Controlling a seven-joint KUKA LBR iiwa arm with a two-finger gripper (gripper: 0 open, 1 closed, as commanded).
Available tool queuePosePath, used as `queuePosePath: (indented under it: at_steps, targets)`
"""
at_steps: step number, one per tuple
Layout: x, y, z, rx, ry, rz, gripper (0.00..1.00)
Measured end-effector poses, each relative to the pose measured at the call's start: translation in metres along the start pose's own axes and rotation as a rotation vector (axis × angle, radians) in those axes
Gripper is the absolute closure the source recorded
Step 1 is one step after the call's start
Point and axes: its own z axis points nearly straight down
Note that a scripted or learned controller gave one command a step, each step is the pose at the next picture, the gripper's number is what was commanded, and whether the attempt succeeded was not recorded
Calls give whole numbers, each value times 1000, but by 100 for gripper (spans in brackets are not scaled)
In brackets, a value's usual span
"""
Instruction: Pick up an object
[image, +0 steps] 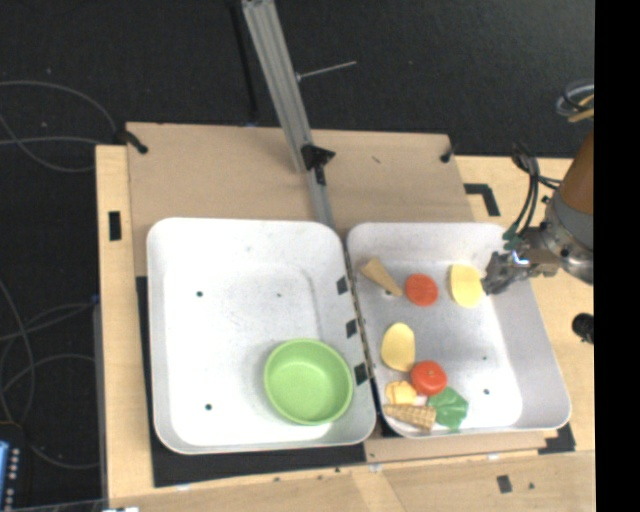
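The right bin (520, 380) holds several toy foods: a tan wedge (380, 277), a red-orange ball (421, 290), a yellow piece (465, 285), a yellow lemon shape (398, 345), a red tomato (430, 377), a green leafy piece (450, 408) and a waffle-like piece (410, 413). My gripper (500, 272) hangs at the bin's right side, just right of the yellow piece. I see nothing between its fingers.
A green bowl (308, 380) sits in the left bin (200, 290) near its front right corner. A grey metal pole (285, 95) rises behind the bins. Cables hang by the arm at the right.
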Motion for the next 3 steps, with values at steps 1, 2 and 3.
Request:
queuePosePath:
  at_steps: [1,2,3]
  targets:
    - [-1,2,-46,2,1,-1,100]
    - [51,-2,-51,6,3,-4,100]
    - [94,-10,-36,8,1,-1,100]
